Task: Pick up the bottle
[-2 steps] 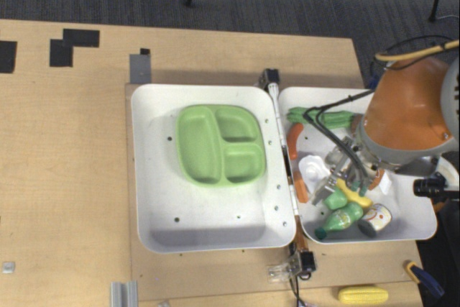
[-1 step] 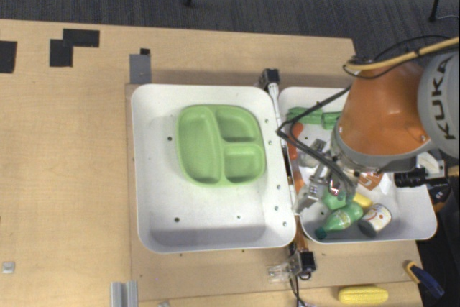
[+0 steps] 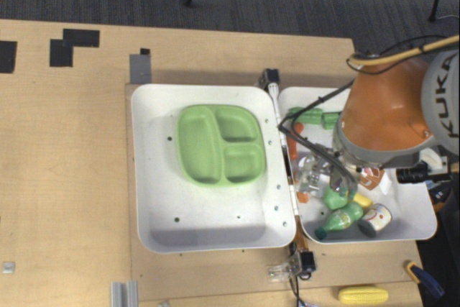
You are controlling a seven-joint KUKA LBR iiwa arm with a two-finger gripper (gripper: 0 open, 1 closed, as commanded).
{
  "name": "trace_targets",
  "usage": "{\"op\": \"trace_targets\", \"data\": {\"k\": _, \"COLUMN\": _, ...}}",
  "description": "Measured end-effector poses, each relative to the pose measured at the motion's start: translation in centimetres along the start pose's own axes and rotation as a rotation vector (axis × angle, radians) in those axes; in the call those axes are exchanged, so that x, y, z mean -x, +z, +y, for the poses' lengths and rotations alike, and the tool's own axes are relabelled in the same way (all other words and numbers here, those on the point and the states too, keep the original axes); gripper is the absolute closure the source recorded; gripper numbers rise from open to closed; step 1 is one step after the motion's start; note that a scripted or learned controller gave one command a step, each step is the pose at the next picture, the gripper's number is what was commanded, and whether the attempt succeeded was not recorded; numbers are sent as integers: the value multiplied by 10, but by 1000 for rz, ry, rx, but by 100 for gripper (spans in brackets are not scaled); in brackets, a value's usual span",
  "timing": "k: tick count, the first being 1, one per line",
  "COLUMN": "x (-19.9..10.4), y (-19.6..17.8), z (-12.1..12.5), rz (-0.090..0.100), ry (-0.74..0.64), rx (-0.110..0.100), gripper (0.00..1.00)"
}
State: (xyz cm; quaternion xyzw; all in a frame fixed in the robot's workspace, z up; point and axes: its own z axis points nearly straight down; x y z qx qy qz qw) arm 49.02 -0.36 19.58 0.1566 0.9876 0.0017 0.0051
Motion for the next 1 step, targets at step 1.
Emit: {"op": "trace_targets", "data": {"k": 1, "x": -29, "y": -3, "z": 82, "rz": 6, "ry": -88, "rx": -2, "gripper": 100}}
